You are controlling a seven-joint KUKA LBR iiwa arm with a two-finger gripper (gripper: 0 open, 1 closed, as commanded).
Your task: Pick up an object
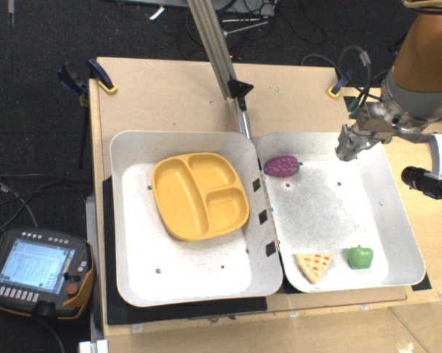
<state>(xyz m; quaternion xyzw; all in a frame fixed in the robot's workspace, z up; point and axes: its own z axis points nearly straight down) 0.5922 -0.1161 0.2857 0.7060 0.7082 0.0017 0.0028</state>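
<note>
In the right bin (pixel 386 197) lie a purple bunch of grapes (pixel 281 166) at the far left corner, a wedge of pie with a lattice top (pixel 313 265) near the front, and a green pepper (pixel 359 257) beside it. My gripper (pixel 346 151) hangs over the right bin's far edge, to the right of the grapes and well apart from them. Nothing shows between its fingers.
The left bin (pixel 132 256) bears a yellow divided plate (pixel 201 195). A slanted metal pole (pixel 217 43) crosses the bench at the back. A teach pendant (pixel 37 271) lies off the bench at the lower left.
</note>
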